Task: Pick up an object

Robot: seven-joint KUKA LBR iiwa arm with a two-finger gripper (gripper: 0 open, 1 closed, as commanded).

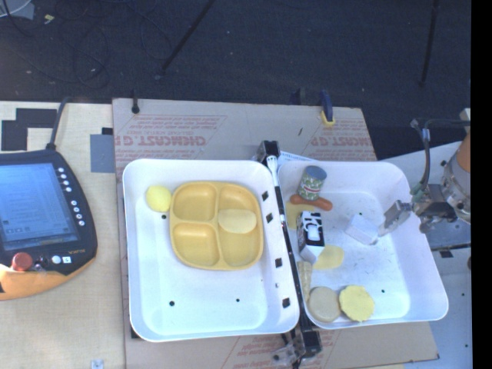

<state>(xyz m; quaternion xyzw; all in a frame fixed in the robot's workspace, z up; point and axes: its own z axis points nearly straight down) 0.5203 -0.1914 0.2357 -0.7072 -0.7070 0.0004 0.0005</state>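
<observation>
- Two shallow white bins sit side by side on the worktop; the right white bin (419, 283) holds the likely targets.
- The hand (400, 215) hovers over that bin's right part; whether it is apart or together, I cannot tell.
- Nearest lies a small clear plastic piece (361, 228), just beside the hand.
- Best approach: descend straight, centred, clear of the bin wall.

At three o'clock you see your arm (461, 171) cut off by the frame: a pale grey body with a trace of orange on its edge. A thin dark cable (425, 156) loops up beside it. Your hand (403, 215) is grey metal, blocky and angular, with darker joints and a lighter, flat finger (393, 215) at the tip.
</observation>
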